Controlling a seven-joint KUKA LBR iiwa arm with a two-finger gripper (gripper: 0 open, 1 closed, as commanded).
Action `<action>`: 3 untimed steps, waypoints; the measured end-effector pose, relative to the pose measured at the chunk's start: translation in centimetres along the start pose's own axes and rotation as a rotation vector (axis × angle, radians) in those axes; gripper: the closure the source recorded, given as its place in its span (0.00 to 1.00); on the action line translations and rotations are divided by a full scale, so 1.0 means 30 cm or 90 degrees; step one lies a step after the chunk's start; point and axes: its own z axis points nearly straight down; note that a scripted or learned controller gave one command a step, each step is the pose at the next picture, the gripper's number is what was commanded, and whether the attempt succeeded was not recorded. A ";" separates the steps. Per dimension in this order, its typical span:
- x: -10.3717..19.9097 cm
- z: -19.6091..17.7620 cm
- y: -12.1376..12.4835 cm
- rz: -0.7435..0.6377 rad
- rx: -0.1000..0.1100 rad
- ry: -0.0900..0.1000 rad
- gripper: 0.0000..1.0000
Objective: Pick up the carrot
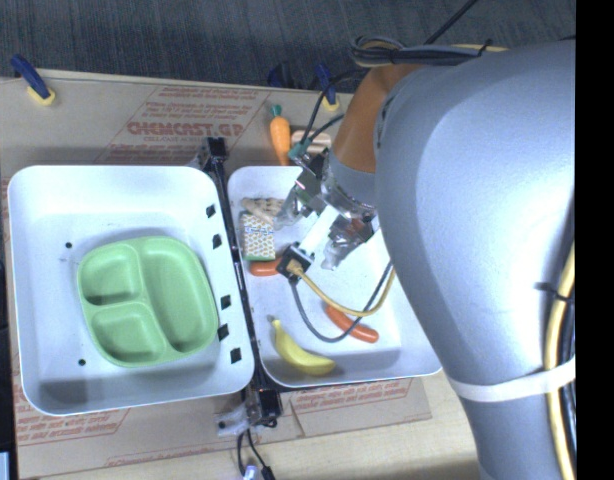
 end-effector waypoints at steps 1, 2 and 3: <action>-0.134 0.336 0.086 0.067 0.001 -0.001 0.00; -0.071 0.000 0.065 -0.241 -0.001 -0.001 0.00; -0.038 0.333 0.311 -0.277 0.000 -0.002 0.00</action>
